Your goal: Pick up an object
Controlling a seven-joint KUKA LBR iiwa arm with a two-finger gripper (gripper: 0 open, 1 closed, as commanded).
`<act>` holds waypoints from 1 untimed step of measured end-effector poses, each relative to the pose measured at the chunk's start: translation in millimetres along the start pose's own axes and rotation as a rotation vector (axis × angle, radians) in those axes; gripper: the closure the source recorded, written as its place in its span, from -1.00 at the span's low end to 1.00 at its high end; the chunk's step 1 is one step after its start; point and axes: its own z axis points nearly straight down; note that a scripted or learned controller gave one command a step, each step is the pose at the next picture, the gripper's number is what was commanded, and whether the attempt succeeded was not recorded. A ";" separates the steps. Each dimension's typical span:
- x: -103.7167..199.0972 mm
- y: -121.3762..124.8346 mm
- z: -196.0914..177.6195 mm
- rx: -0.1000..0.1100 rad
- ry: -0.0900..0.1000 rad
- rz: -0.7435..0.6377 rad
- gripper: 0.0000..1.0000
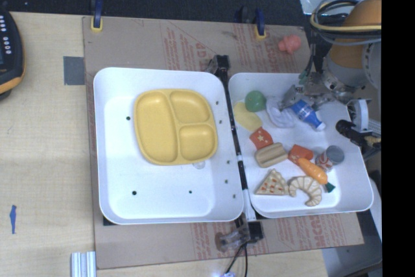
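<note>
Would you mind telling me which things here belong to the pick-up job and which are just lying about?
Part of the job:
gripper
right bin
blue bottle
green ball
hot dog
pizza slice
croissant
carrot

Lying about:
left bin
yellow divided plate
pink object on the cardboard
black handset

Arm point(353, 36) cut off at right; jaws' state unclear (bottle point(305, 112) overlaps).

blue-capped bottle point(305, 112) | lying tilted | right bin, upper middle | under gripper point(302, 95)
</note>
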 end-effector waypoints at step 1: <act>-16.4 1.0 -3.9 -0.008 -0.001 0.004 -1.00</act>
